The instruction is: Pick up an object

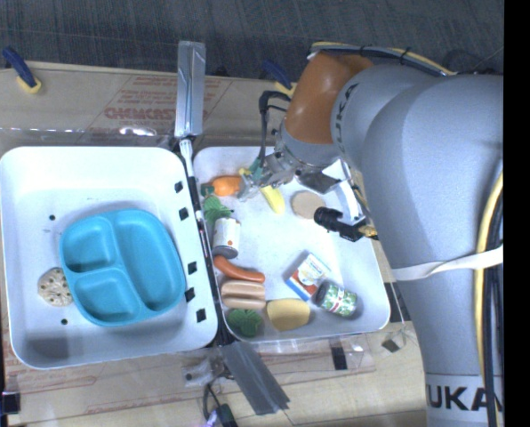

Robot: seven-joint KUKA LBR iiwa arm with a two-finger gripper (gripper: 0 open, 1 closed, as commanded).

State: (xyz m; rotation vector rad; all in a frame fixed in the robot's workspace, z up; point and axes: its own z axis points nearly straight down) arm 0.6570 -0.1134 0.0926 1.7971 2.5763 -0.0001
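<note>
My gripper (257, 177) is low over the far left part of the right bin (372, 278), under the grey arm and its orange band. It sits between an orange toy (225, 186) on its left and a yellow banana-like piece (272, 199) just below it. It looks very close to both, and I cannot make out contact. A tan round piece (306, 205) lies to the right of the banana. The arm hides the far right corner of the bin.
The right bin also holds a green broccoli (213, 209), a small can (227, 236), a hot dog (239, 271), a bun (244, 294), a yellow lump (288, 313), a small box (308, 275) and a green can (338, 300). The left bin (16, 185) holds a blue divided plate (121, 265) and a cookie (55, 286).
</note>
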